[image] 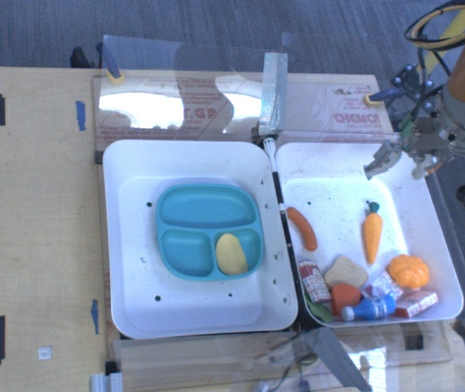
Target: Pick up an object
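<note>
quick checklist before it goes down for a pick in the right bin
1. Gripper above right bin, at its far edge: ok.
2. Fingers spread, nothing between them: ok.
3. Carrot lies apart from the other items, easiest target: ok.
4. Sausage also lies alone: ok.
5. Orange and bottle crowded in the near pile: not ok.
6. Gripper lined up over a target: cannot tell.

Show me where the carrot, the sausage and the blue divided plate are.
carrot point(372, 235), camera view, middle of its orange body
sausage point(302, 228), camera view, middle of its length
blue divided plate point(206, 208), camera view, floor of its top compartment
</note>
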You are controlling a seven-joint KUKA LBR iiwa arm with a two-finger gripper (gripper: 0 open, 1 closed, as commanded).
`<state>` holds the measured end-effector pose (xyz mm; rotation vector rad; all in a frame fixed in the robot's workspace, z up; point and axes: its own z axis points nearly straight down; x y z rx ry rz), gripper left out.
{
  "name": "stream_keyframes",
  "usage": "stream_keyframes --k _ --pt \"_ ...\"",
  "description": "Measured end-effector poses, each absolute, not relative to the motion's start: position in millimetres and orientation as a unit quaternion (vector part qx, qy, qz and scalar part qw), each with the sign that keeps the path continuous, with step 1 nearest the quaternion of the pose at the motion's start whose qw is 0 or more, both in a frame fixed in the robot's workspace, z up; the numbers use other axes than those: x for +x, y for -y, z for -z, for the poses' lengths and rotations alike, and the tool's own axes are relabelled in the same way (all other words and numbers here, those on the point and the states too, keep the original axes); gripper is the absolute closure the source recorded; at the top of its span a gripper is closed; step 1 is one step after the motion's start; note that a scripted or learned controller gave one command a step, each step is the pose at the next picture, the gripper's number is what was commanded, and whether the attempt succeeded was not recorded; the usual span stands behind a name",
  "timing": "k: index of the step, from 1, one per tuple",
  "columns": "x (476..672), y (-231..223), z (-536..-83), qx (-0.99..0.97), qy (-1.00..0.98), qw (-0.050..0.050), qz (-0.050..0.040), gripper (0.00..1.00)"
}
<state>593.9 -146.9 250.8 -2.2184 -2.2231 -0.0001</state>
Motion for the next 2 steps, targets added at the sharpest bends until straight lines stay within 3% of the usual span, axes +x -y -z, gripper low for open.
stream_keyframes --k 1,2 --pt "564.7 209.4 -132.4 -0.705 0.709 0.004 -0.0030 0.00" --pt "545.5 183.9 -87.0 -0.662 0.749 -0.002 0.0013 0.00"
